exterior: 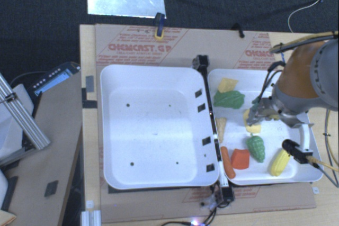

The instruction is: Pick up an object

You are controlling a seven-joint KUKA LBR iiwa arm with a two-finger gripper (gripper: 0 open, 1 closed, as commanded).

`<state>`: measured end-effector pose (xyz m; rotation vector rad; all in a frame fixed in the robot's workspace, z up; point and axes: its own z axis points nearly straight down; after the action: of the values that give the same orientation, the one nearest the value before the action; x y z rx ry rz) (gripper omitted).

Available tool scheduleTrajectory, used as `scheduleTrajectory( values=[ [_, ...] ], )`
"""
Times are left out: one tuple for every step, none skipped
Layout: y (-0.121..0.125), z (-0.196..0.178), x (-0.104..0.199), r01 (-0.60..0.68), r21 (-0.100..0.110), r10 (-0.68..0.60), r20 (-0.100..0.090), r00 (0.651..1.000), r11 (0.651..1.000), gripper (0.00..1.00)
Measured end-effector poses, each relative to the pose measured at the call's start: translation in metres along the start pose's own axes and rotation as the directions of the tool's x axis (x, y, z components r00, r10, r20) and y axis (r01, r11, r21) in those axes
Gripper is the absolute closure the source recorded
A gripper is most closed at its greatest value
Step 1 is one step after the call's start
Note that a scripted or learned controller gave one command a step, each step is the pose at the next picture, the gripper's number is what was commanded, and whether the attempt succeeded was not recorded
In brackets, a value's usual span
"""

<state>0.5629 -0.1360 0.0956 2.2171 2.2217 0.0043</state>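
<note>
The right bin (304, 137) holds several toy foods. A yellow wedge (228, 84) lies at the back with a green leafy piece (229, 99) just in front of it. A pale cone (221, 128), an orange carrot (228, 162) and a red block (240, 159) lie along the left and front. A green ridged piece (256, 148) and a yellow corn-like piece (279, 162) lie at the front right. My gripper (256, 116) reaches down in the middle of this bin, right over a small yellow piece (253, 127). Its fingertips are too dark and small to read.
The left bin (153, 124) stands beside it, sharing a divider with black clips (204, 108). The grey arm with its orange band (299, 77) leans in from the right over the bin's right rim. Cardboard (143, 45) lies under both bins.
</note>
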Motion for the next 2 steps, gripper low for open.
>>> scheduleTrajectory(
  values=[
    [0.000,0.000,0.000,0.000,0.000,0.000,0.000,1.000,1.000,0.00],
    [0.001,-0.010,0.000,0.000,-0.002,0.000,0.000,1.000,1.000,1.00]
  ],
)
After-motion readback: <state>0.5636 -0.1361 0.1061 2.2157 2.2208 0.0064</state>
